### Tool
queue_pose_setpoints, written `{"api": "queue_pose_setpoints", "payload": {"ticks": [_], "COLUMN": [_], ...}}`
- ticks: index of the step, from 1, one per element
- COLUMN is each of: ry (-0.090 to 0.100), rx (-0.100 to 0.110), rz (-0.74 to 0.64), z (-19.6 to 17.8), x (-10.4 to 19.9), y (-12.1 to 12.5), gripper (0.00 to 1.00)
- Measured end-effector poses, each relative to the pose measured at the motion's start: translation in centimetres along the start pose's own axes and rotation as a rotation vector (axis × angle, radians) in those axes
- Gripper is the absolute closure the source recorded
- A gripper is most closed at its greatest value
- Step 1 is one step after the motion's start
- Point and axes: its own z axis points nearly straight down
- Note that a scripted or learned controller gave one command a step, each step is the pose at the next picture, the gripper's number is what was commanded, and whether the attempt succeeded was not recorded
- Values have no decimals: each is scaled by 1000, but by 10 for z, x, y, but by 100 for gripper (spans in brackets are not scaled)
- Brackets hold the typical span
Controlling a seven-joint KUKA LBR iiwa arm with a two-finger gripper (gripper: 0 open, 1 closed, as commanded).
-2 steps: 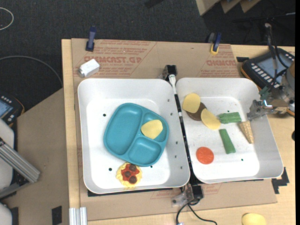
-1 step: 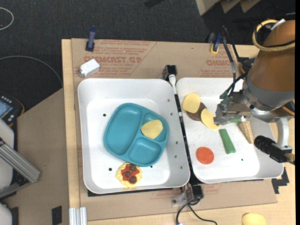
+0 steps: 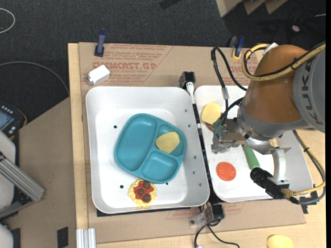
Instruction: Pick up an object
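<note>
Counter with two white bins: jaws (image 3: pixel 220 138), state indiscernible, above right bin (image 3: pixel 295 182); the light, rigid orange disc (image 3: pixel 226 171) likely suits an edge grip.

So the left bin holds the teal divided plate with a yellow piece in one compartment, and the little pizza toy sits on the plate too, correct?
Not quite. The camera view shows the pizza toy lying on the floor of the left bin, just off the near edge of the teal divided plate, not on it. The rest stands: the plate is in the left bin with a yellow piece in one compartment.

Hand (image 3: pixel 221 138) above right bin (image 3: pixel 289 187)
</note>
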Motion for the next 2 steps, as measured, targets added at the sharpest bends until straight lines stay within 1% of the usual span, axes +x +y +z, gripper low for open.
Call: {"api": "queue_pose_setpoints", "payload": {"ticks": [1, 2], "ry": [-6, -11], "rx": [-10, -15], "rz": [10, 18], "z": [44, -25], "x": [-48, -162], "y": [68, 55], "gripper": [100, 100]}}
